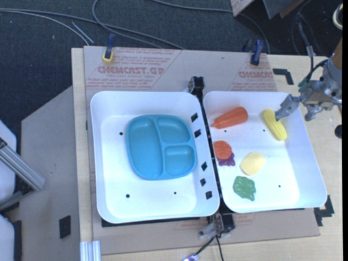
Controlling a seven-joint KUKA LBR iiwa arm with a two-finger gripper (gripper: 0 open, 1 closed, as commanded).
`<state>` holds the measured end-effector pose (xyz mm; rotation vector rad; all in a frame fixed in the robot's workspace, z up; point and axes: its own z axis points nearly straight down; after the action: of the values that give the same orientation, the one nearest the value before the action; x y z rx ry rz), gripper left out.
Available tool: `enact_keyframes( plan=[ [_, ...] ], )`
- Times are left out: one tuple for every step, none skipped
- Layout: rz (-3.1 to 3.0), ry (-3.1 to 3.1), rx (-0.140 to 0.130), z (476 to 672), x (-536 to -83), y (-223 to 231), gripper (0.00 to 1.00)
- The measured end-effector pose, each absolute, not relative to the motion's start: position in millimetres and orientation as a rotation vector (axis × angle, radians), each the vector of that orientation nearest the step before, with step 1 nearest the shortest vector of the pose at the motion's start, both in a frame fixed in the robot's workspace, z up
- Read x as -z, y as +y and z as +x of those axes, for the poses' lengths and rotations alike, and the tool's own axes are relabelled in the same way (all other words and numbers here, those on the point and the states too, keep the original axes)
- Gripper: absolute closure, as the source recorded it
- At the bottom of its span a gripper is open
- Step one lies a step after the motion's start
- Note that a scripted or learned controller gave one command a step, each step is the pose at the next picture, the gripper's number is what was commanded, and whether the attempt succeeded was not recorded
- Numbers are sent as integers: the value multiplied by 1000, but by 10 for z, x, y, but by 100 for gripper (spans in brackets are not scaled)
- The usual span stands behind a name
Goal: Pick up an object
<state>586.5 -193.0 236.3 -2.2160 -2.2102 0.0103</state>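
Presently gripper [298, 106] at right bin's [312, 170] upper right rim, one finger tip just beside corn cob [275, 125]. Jaw spread: cannot tell; nothing visibly held. Likely lining up on corn. Carrot [230, 117], lemon [252, 163] lie apart.

The arm [338, 64] is cut off by the right edge, and the purple piece [229, 159] lies partly hidden under the orange one [222, 149].

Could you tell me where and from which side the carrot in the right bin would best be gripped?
Probably mid-body, from straight above: the carrot lies flat and long, tip toward the divider, with open floor on both long sides. The end effector should close across its width.
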Motion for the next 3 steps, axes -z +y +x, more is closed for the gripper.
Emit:
enact_keyframes(
  plan=[
    [-2220,-2221,0,5891,-2433,-1926,0],
    [-2218,-2218,-3,5897,-2012,-1939,0],
    [-2216,-2217,-4,5929,-1385,-1921,0]
  ],
)
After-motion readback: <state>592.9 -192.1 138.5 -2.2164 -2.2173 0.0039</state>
